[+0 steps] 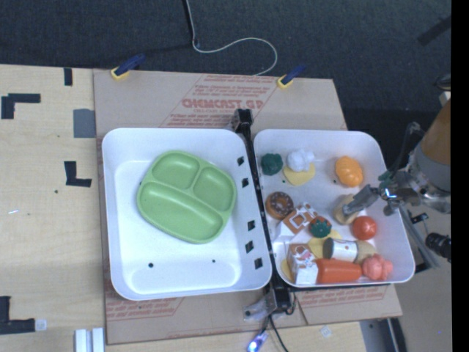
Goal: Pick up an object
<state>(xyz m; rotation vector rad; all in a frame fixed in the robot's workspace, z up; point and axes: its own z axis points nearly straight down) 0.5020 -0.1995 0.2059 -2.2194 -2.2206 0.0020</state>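
At the near edge of the right bin [381, 152], an orange carrot-like toy [338, 272] is lying beside a pink piece [377, 268] and a small white-and-red carton [302, 265]. Just behind them a dark-and-white cylinder [343, 250] is resting next to a red ball [364, 227]. Farther in, a chocolate donut [279, 204] is sitting near the divider, with a green lump [319, 227] close by. The claw [360, 200] is reaching in from the right, its tip hanging over a tan object [344, 211]; whether its fingers are spread or closed cannot be told. Beyond it an orange fruit [349, 171], a white-and-yellow piece [300, 166] and a dark green one [272, 163] are lying. The left bin [117, 196] is carrying a green divided plate [187, 195]. Both bins are sitting on the tabletop [44, 196].
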